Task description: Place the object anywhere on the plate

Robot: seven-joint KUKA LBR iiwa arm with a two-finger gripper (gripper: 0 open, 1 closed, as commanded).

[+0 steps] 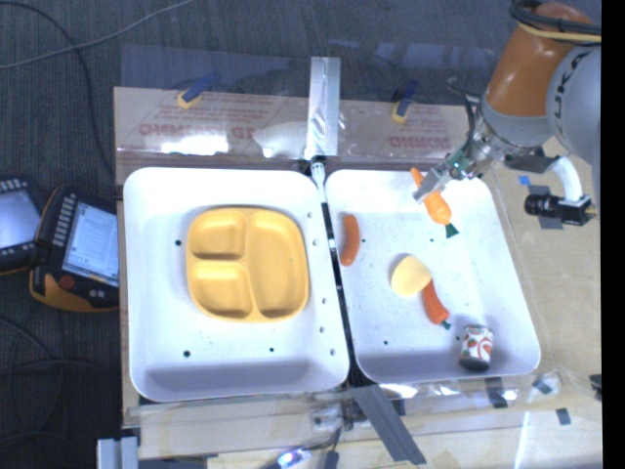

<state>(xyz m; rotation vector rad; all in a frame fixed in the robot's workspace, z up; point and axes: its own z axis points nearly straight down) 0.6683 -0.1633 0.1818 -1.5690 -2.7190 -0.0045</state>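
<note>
Camera view: I see the yellow divided plate in the middle of the left bin. The arm comes in from the far right, and its gripper hangs over the far part of the right bin. A small carrot, green tip toward the near side, sits clamped between its fingers, tilted. In the right bin lie a sausage by the left wall, a yellow lemon-like piece, a second carrot just beside it, and a can in the near right corner.
</note>
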